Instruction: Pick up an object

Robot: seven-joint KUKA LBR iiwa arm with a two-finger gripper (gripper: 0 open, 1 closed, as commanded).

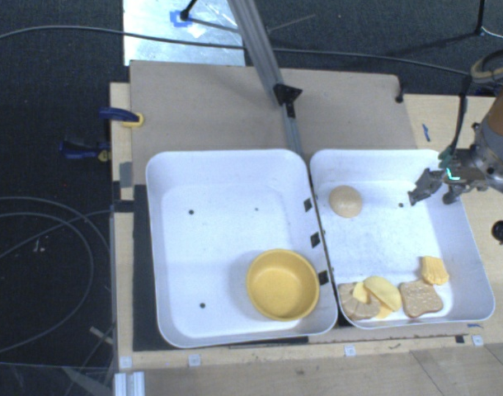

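Your desk (235,106) carries two white bins side by side. In the left bin (210,196), the largest item is a yellow bowl (283,284), sitting upright near the bin's 5 o'clock corner.

The right bin (383,238) holds the smaller pieces. A round beige bun (345,200) lies toward its 11 o'clock area, well apart from everything else. Along the 6 o'clock edge you have a cluster: a brown toast slice (420,299), a yellow chip-like piece (382,291) overlapping some tan cracker pieces (358,305), and a small yellow cheese cube (434,270) just above the toast.

The arm (495,151) comes in from 3 o'clock, and its pincer (433,186) hangs over the right bin's 2 o'clock corner — fingers spread apart, nothing between them. From the pincer, the bun lies at roughly 9 o'clock, well apart; the cheese cube and toast lie at about 6 o'clock, also apart — no contact with any item.
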